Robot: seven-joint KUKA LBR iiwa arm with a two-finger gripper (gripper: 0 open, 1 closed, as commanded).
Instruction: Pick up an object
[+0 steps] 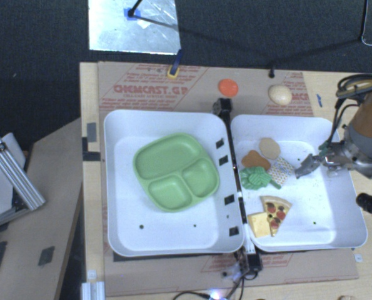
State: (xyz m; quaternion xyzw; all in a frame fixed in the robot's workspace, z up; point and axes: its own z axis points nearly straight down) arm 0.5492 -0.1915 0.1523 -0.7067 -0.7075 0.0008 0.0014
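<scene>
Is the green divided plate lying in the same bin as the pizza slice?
No. The green divided plate lies in the left bin, while the pizza slice lies in the right bin.

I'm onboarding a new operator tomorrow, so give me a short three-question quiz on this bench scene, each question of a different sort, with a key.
1. True or false: the green three-compartment plastic plate lies in the left white bin.
2. Multiple choice: the toy pizza slice lies in the right white bin
A. in the left half, toward the near edge
B. against the far right wall
C. outside, on the cardboard
3. Fill in: the arm's end effector hangs over the ____ bin.

Key: 1 true; 2 A; 3 right.
</scene>
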